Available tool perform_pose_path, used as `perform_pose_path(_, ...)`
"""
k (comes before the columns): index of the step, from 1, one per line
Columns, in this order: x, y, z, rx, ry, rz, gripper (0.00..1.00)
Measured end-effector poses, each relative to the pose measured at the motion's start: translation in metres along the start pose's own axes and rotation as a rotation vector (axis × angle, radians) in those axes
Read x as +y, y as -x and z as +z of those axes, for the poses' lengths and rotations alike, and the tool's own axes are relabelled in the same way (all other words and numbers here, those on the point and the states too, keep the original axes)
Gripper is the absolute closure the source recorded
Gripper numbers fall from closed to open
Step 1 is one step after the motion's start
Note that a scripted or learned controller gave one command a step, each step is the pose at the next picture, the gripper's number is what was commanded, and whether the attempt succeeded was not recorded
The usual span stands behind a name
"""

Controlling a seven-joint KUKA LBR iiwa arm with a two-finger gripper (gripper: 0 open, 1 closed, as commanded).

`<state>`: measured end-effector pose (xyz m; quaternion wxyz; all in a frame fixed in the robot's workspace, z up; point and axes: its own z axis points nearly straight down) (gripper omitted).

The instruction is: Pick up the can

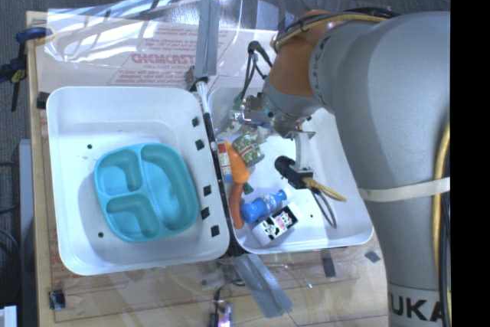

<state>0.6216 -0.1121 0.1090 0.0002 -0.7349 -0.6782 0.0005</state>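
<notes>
Two shallow white bins are shown side by side, and all positions are given relative to the orange carrot-shaped toy (240, 171), which lies in the right bin (348, 203) close against its left wall. The can (247, 148), bearing a green patterned label, is seen lying tilted just to the upper right of the toy, close against its upper end; contact cannot be confirmed. The gripper (256, 117) is placed directly beyond the can, farther up from the toy, and whether it is released or clenched cannot be told. The arm's orange band (295, 73) is visible well to the upper right of the toy. A blue bottle (259, 209) with a white cap is laid just to the lower right of the toy, and a black-and-white carton (276, 227) is set beside the bottle on its far side from the toy. To the left of the toy, across the adjoining bin walls, a teal divided plate (145, 191) is laid flat in the left bin (69, 134). A clear plastic sheet (153, 57) with red print is spread well above the toy, behind the bins.
</notes>
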Motion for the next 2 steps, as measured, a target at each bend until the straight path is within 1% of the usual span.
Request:
perform_pose_path(1, 0.000, 0.000, -0.009, -0.001, -0.003, -0.004, 1.00)
perform_pose_path(2, -0.002, -0.043, -0.115, 0.000, -0.002, 0.137, 1.00)
